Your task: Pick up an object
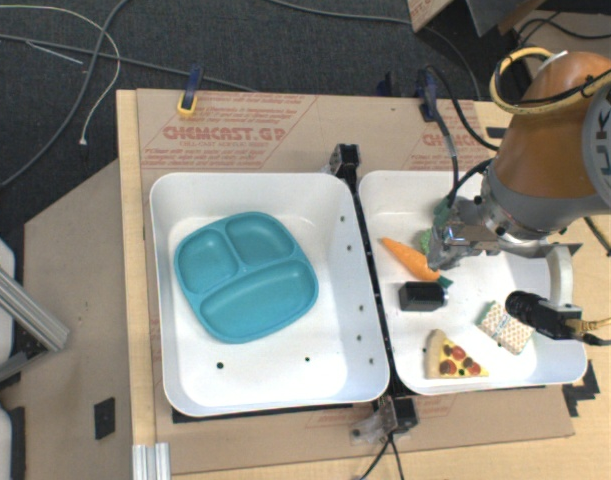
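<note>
Approach step: my pincer (447, 251) hangs low in the right bin (405, 193) just beside the carrot (408, 257), finger state I can't tell from here; next I need to centre over the carrot, drop and close.

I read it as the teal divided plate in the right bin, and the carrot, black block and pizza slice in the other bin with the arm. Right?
Not quite: the camera view shows the teal divided plate in the left bin. The carrot, black block and pizza slice lie in the right bin under the arm.
</note>
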Available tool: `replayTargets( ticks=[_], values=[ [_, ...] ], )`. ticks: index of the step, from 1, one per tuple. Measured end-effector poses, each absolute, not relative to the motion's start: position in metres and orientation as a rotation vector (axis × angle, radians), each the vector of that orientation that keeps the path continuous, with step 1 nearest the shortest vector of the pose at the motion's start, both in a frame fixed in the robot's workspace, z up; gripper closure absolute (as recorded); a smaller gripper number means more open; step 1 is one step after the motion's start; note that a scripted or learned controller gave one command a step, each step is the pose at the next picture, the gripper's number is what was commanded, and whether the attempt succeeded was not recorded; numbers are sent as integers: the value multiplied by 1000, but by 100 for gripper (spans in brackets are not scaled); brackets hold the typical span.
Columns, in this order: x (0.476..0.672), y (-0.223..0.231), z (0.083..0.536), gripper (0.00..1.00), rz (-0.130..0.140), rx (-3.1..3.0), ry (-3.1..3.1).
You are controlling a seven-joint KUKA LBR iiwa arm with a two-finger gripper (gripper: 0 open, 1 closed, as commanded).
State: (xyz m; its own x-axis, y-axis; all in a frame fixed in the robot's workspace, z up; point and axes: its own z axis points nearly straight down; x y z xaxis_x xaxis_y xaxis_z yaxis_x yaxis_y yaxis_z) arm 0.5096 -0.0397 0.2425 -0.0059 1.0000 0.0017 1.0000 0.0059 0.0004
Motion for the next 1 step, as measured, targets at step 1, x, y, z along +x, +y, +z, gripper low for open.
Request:
replayTargets(
  ticks=[1],
  values=[
    [524, 16, 248, 100, -5, -2213, -2229]
  ],
)
